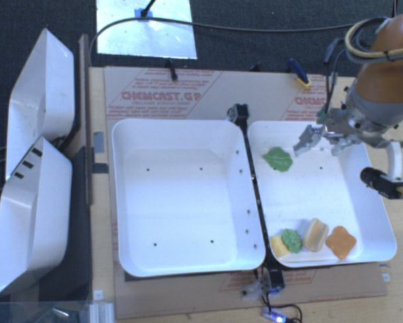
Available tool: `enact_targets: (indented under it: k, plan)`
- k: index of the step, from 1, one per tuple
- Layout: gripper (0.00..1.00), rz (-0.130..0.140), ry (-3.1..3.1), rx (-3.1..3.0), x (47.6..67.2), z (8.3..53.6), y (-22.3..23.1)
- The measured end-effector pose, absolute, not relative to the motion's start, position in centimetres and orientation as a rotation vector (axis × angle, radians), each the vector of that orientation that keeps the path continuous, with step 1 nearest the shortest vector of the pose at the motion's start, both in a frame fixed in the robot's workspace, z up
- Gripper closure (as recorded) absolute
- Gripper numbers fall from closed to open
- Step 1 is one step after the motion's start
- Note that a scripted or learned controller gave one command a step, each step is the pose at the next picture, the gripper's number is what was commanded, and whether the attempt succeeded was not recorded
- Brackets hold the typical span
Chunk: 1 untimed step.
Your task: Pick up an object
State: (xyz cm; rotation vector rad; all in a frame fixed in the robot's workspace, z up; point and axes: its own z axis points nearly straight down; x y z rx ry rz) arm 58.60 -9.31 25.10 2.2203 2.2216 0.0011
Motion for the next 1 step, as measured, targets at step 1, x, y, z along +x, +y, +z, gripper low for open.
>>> enact_targets:
  k: [1]
  plan:
    - [0.0, -0.012, 2.227, 2.229, 59.92, 10.44, -10.28]
